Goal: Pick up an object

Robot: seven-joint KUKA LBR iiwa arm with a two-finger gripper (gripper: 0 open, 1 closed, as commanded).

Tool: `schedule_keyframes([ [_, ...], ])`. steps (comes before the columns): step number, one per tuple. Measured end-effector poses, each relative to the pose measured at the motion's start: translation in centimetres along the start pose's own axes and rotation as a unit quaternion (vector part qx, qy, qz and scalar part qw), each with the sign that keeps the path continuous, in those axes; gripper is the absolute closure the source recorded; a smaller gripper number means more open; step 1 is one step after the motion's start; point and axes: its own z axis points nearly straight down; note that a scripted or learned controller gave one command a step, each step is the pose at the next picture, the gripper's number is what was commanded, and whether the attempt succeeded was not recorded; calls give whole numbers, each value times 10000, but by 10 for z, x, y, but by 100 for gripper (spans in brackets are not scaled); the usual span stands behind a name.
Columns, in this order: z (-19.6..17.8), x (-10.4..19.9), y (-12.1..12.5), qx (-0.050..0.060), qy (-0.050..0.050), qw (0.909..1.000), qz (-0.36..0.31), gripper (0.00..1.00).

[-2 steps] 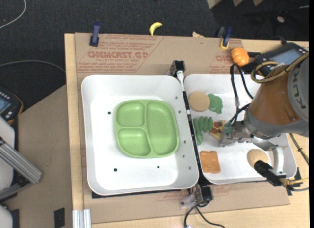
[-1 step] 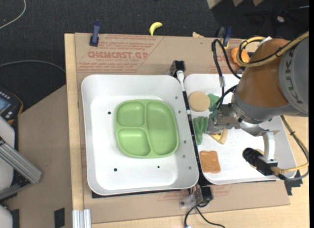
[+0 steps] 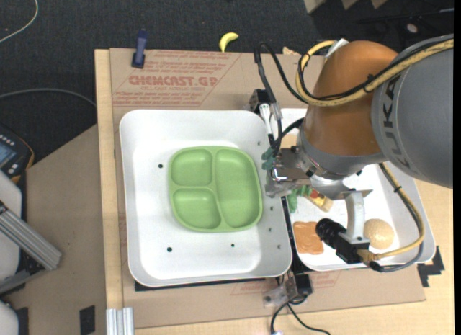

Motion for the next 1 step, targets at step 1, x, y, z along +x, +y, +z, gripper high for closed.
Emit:
schedule_keyframes([
  [1,-151,-34,2,-69,-15,10000,67,100],
])
